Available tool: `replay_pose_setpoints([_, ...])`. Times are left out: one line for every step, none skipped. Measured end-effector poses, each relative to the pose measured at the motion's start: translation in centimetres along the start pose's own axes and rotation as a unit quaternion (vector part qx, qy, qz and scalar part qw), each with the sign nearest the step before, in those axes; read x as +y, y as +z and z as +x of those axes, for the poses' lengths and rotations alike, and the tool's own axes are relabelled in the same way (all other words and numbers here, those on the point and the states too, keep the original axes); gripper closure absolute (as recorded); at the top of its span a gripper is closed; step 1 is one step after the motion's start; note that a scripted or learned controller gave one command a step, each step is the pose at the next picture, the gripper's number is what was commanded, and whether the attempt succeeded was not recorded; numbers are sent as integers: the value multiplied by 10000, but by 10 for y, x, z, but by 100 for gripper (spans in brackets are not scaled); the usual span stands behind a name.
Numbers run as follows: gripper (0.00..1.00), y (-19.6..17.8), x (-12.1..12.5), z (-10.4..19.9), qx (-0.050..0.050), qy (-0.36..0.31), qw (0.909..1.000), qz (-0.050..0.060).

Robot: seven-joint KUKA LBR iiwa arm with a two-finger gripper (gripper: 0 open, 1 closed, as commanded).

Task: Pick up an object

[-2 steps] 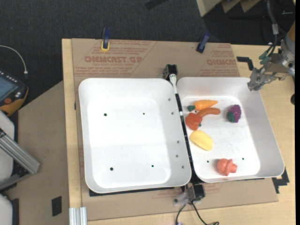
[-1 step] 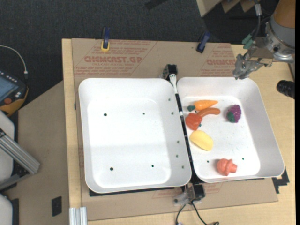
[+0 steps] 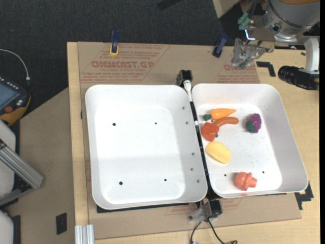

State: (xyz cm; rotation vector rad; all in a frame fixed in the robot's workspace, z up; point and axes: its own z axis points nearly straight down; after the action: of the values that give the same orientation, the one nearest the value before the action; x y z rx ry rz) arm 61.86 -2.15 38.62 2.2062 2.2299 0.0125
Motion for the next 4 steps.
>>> replay_pose_setpoints([100, -4, 27, 81, 0, 3, 10000, 21])
replay_pose_setpoints([100, 23, 45, 139, -7, 23, 10000, 33])
replay_pose_setpoints([100, -24, 50, 236, 12, 0, 10000, 10])
replay_pose_setpoints([100, -130, -5, 248, 18, 26, 10000, -14])
